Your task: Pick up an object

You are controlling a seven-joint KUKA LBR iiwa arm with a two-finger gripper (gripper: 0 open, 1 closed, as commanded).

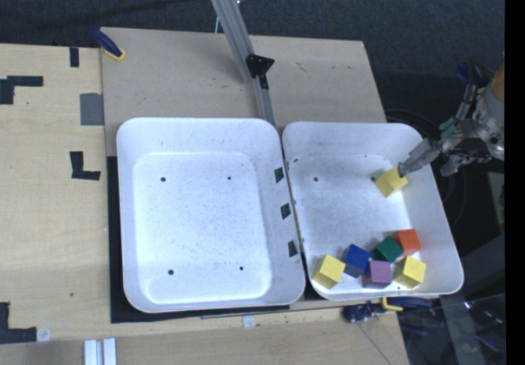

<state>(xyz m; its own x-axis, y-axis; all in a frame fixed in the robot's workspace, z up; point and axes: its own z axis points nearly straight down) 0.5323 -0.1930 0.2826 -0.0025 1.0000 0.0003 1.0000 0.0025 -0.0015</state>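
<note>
A yellow cube (391, 183) lies alone in the right bin (340, 191), near its right wall. My gripper (425, 169) reaches in over the bin's right rim and stands open. Its left finger (413, 160) slants down and its tip touches the top right of the yellow cube; the other finger is out over the rim. Nothing sits between the fingers. Along the bin's front wall lies a cluster of cubes: yellow (330, 271), blue (356, 259), purple (379, 272), green (388, 249), orange (408, 240) and another yellow (413, 271).
The left bin (197, 207) adjoins the right one. A slanted metal pole (234, 19) crosses the back of the bench above the seam between the bins. Small blue and yellow clamps sit at the back left (107, 43) and by the front edge (369, 310).
</note>
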